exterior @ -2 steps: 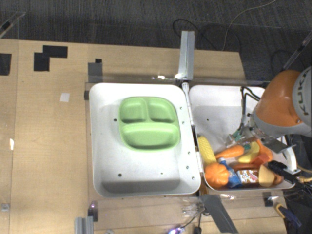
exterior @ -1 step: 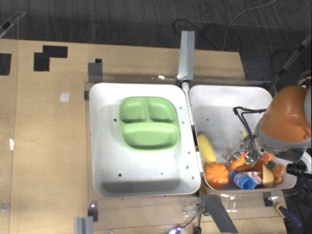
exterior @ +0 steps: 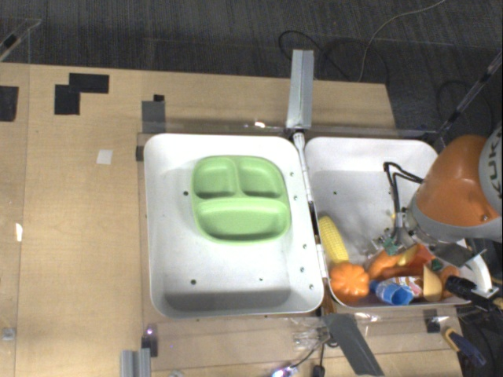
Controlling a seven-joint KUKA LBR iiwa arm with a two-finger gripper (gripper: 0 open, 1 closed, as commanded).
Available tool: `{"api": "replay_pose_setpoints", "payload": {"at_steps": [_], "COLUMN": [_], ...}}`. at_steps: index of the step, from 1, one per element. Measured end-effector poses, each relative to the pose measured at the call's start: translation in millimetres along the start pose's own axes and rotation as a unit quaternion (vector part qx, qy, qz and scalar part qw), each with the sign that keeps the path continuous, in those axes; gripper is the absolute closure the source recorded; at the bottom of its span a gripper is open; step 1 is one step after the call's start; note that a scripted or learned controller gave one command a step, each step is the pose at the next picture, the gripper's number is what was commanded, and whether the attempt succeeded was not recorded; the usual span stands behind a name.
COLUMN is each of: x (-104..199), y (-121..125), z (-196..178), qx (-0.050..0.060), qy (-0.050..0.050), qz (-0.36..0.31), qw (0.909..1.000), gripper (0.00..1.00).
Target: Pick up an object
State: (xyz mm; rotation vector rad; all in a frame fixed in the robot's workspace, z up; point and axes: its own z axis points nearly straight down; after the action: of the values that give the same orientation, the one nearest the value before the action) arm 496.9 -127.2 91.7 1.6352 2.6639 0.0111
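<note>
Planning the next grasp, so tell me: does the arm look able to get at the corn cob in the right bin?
Probably yes. The corn cob lies uncovered against the right bin's left wall, apart from the gripper. Only the small orange pumpkin touches its near end, and the wall may crowd one finger.

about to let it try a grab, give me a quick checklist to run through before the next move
1. Arm over the right bin: ok.
2. Pincer down among the pile at the bin's near end: ok.
3. Pincer open or shut: cannot tell, the wrist hides it.
4. Anything held: cannot tell.
5. Targets in reach: ok, corn, pumpkin and blue item lie close by.
6. Left bin's green tray out of the way: ok.
</note>
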Motion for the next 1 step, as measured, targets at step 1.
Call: {"api": "replay_pose_setpoints", "payload": {"at_steps": [1], "x": [-8.7], "y": [41.7], "z": [1.5], "qx": [0.001], "qy": [0.0], "qz": [0.219], "qw": [0.9757], "gripper": [1.0]}}
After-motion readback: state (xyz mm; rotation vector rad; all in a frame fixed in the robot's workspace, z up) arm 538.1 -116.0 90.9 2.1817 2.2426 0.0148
